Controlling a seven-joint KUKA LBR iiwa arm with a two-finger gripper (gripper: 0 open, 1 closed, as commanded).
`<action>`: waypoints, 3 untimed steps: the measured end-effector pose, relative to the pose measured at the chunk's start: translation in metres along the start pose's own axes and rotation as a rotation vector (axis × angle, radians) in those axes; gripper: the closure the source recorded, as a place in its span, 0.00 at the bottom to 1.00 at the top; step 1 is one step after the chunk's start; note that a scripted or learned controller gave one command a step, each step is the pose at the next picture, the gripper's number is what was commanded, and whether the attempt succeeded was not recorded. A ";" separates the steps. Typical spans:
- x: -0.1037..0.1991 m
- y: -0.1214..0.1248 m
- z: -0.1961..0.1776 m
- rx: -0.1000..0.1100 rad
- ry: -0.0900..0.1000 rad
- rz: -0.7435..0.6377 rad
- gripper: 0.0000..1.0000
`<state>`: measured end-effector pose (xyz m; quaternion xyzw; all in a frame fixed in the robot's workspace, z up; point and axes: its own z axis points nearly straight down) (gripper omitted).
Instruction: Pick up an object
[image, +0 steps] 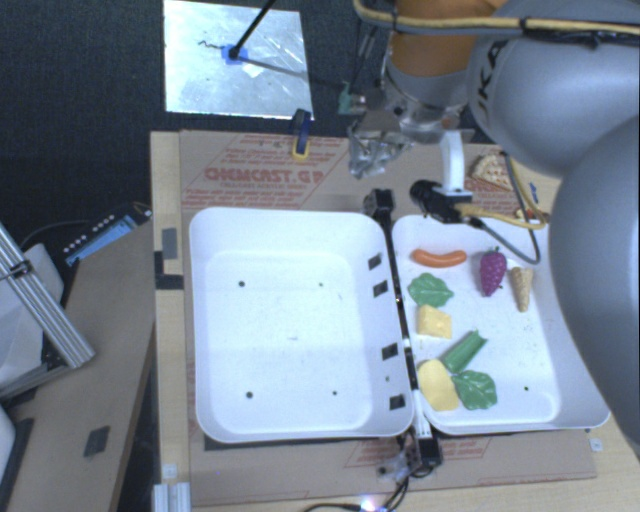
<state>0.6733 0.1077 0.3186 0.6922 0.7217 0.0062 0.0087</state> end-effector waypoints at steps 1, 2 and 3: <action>0.000 0.001 -0.011 -0.003 -0.001 -0.005 1.00; 0.000 0.002 -0.023 -0.007 -0.002 -0.010 1.00; 0.076 -0.052 -0.037 0.021 0.008 0.030 1.00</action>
